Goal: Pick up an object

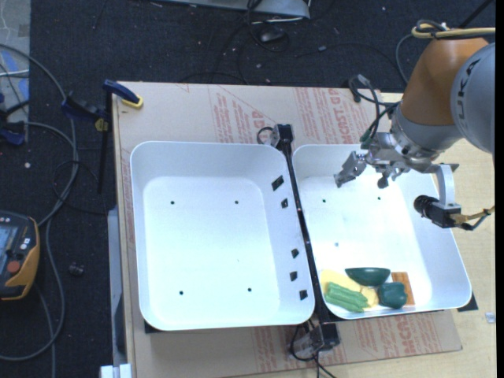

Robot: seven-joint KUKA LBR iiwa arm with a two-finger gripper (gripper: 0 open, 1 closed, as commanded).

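The objects lie in a small cluster at the near edge of the right bin (441,246): a dark green bowl-shaped piece (368,275) sits at the far side of the group, a light green ridged piece (345,296) lies nearest the divider, and a teal chunk (392,294) rests just right of it. Under them a flat yellow piece (334,280) peeks out on the left, and an orange piece (402,278) shows to the right of the bowl shape. All of these touch or overlap one another.

The hand (367,170) hovers over the far part of the same bin, well apart from the cluster, its two fingers spread wide with nothing between them. The grey arm (449,85) with its orange band reaches in from the right.

The left bin (150,172) stands beside it on the counter (236,105).
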